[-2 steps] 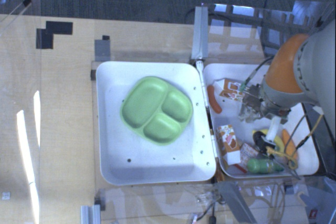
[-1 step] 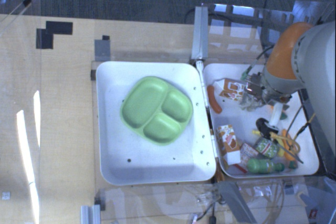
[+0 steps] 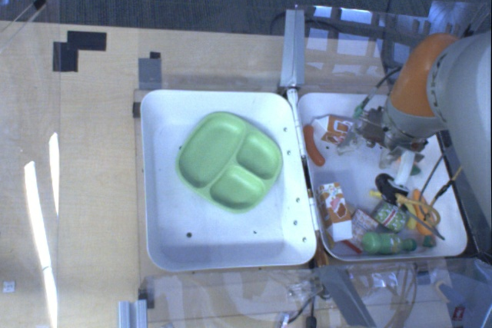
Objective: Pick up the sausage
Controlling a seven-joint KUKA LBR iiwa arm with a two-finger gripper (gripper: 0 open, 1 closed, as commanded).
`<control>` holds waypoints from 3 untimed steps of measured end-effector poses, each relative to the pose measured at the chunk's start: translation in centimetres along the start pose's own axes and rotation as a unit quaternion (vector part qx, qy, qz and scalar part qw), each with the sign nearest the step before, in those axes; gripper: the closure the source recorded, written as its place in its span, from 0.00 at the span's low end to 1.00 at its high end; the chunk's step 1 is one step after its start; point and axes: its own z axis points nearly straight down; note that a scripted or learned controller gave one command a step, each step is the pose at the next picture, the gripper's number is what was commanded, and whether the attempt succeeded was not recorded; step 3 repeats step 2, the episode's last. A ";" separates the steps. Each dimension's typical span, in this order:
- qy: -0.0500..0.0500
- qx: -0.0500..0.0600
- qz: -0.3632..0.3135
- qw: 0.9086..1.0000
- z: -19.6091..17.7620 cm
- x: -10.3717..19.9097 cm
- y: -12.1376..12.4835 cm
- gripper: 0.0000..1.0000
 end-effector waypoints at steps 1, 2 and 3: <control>0.000 0.003 -0.087 0.996 -0.1 -1.7 0.1 0.00; 0.001 -0.001 -0.112 0.994 -0.1 1.6 -3.7 0.00; 0.001 -0.001 -0.112 0.994 -0.1 1.6 -3.7 0.00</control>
